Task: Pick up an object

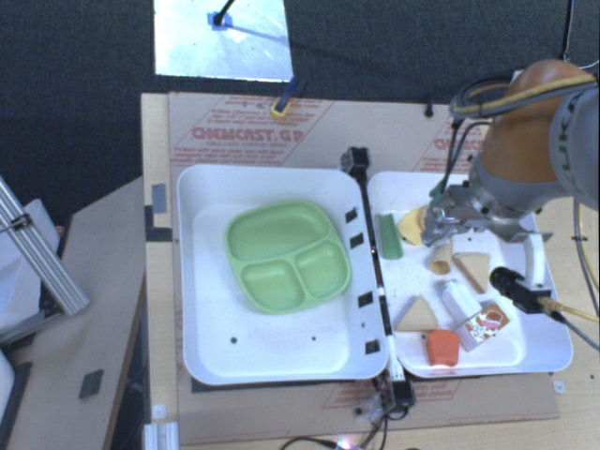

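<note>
The arm reaches in from the right and its gripper (439, 231) hangs low over the upper left part of the right bin (548, 345), close to the divider between the two bins; whether it is spread or pressed together cannot be told from this angle, and nothing is seen between its tips. Just left of it a green block (389, 235) lies along the divider wall, its long axis running top to bottom, with a yellow piece (411, 223) touching the gripper's side. Toward the near edge sit a tan wedge (418, 316), an orange block (443, 348) and a white carton (472, 314) lying slantwise, crowded together. The left bin (202, 336) holds a green divided plate (287, 255) near its middle, with open floor around it
</note>
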Controlling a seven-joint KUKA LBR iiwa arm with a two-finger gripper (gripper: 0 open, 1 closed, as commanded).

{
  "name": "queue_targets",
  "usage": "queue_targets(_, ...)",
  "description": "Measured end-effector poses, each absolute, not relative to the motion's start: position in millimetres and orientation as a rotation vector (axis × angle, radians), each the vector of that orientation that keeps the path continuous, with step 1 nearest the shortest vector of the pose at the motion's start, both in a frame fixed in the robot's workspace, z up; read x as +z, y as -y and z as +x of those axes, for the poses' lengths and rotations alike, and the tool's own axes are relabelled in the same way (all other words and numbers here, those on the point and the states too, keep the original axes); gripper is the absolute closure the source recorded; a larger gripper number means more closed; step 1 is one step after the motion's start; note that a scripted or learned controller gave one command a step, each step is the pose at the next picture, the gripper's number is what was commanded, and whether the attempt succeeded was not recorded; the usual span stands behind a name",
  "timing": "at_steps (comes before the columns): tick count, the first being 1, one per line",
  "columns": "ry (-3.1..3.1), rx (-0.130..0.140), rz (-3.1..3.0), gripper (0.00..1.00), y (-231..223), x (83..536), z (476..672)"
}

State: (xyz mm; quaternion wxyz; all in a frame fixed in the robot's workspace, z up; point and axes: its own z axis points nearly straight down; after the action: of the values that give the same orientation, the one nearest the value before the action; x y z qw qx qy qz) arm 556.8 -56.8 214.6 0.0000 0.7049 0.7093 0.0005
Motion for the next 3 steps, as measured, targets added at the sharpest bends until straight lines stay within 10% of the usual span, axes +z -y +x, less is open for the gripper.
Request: queue_targets(3,-2.222,0.000,2.220,1.00,60,218,549.9)
